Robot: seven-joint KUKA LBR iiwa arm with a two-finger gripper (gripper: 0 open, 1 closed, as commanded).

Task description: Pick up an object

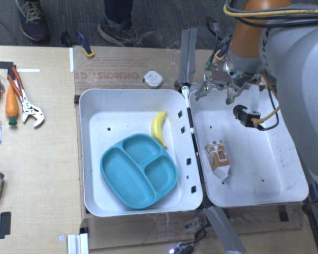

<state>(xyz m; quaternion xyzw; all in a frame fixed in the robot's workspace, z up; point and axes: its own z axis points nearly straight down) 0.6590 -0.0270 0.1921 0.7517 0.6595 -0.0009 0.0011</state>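
Camera view, single frame. The gripper [218, 91] hung over the far left corner of the right bin [275, 187], below the orange band [253, 30] of the arm [302, 62]. Its two fingers [201, 92] were spread apart, with nothing between them.

Nearest the fingers: the divider [191, 136] where the two bins met lay just to their left. A small black part on a yellow cable [245, 115] dangled just to the right of the fingers and a little nearer the camera.

Next out: a crumpled brown-and-white carton [218, 159] lay on the floor of the right bin, toward the camera from the fingers and well apart from them, not touched.

Across the divider, in the left bin [87, 157]: a banana [158, 127] lay left of the fingers, its near end touching the rim of a blue divided plate [139, 170]. The plate sat farther left and nearer the camera.

Beyond the bins: a small white round object [153, 79] rested on the cardboard left of the fingers. Far left on the bench [37, 168], well apart from the fingers, lay a wrench [28, 107] beside an orange-handled tool [11, 102].
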